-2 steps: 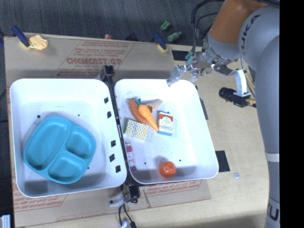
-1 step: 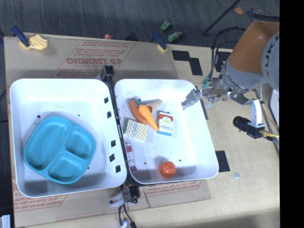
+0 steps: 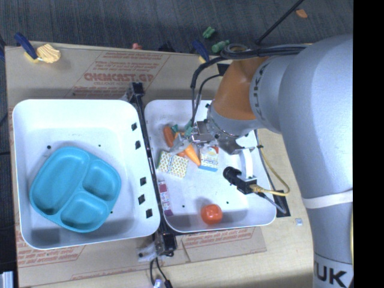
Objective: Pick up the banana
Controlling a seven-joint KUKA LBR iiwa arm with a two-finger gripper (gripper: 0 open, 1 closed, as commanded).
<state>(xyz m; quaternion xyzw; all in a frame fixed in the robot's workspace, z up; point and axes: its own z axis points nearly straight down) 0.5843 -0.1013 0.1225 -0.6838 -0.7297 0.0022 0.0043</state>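
Overhead view of the bench during the banana pick: the grey arm (image 3: 312, 119) reaches in from the right over the right bin (image 3: 192, 197), while the left bin (image 3: 24, 110) holds a blue divided plate (image 3: 75, 188). The gripper (image 3: 201, 135) is lowered into the clutter at the far end of the right bin; its state cannot be told, and nothing is seen held in it. Just beside it lie a patterned box (image 3: 173, 164), a small carton (image 3: 209, 159) and two orange pieces (image 3: 192, 155), with an orange ball (image 3: 211, 213) well apart near the front wall. Where the banana lies cannot be told; judged so, the grasp is not yet confirmed and the lift remains
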